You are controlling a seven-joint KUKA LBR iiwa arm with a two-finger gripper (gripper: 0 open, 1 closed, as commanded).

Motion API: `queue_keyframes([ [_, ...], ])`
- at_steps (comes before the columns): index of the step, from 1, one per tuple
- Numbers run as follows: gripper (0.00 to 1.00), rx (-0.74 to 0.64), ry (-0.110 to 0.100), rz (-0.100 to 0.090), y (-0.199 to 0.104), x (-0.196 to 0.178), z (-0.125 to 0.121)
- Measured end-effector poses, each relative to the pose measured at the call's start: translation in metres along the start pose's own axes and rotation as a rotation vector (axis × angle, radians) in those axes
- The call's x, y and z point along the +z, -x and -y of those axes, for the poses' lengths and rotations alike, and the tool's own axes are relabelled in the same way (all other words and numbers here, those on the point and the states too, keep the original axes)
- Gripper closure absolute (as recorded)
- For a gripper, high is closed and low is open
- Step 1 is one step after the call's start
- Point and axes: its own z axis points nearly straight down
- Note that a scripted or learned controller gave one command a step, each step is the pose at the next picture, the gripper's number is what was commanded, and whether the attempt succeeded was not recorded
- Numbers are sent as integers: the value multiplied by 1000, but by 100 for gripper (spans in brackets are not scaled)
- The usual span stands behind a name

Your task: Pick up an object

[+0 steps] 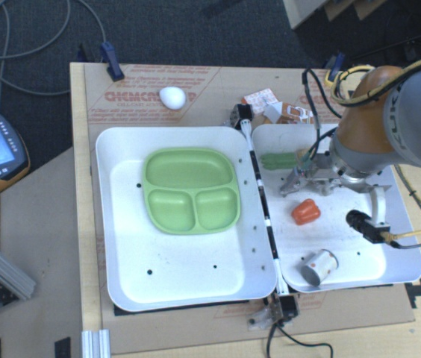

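Orange and rounded, the small plastic object [306, 212] lies unlifted mid-floor of the right white bin [397, 271], the gripper [305, 182] hovering just above, jaw state impossible to tell.

Things within my reach in the right bin

A small orange plastic pepper [306, 212] lies mid-bin; a green flat block [278, 160] sits farther back; a tipped silver metal cup [318, 265] rests nearest the front.

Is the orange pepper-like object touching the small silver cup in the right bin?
Apart. The camera view shows bare white bin floor between the orange object and the silver cup.
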Motion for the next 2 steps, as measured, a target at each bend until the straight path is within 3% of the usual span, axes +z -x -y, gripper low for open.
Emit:
queue_keyframes([
  [1, 0, 0, 0, -1, -5, 0, 42],
  [2, 100, 0, 4, -1, -5, -11, 41],
])
